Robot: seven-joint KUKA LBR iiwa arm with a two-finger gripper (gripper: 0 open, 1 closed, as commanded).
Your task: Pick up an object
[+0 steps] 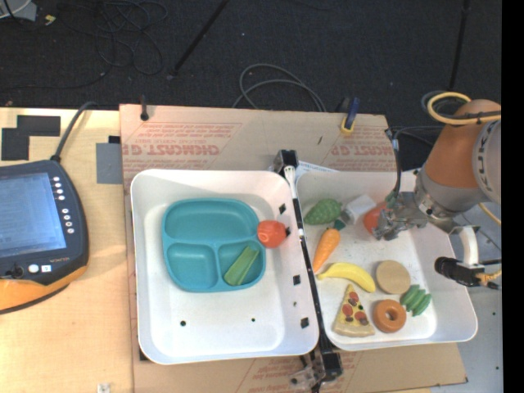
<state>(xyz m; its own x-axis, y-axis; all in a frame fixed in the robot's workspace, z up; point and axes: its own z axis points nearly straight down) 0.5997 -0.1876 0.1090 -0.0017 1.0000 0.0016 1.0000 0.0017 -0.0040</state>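
**Op:** I've got the arm reaching in over the right bin, by its far right corner. Gripper is low, just inside that corner. Can't tell whether it's wide or narrow, too small and dark from up here.

**Sup:** Anything in it?

**Op:** A red round thing sits touching the tip on its left side. Can't tell if it's clamped or just beside it.

**Sup:** Rest of that bin?

**Op:** All smooth plastic toy food. Green leafy piece at the far left corner, orange tapered carrot along the left edge, curved yellow banana mid-bin. Flat tan disc just right of the banana, green ridged piece nr the right edge. Pizza wedge and glazed ring doughnut along the near edge.

**Sup:** Left bin?

**Op:** Left bin holds a teal divided tray, glossy, w/ a green strip in its near right compartment. Orange-red ball touches the tray's right rim, against the bin's right edge.
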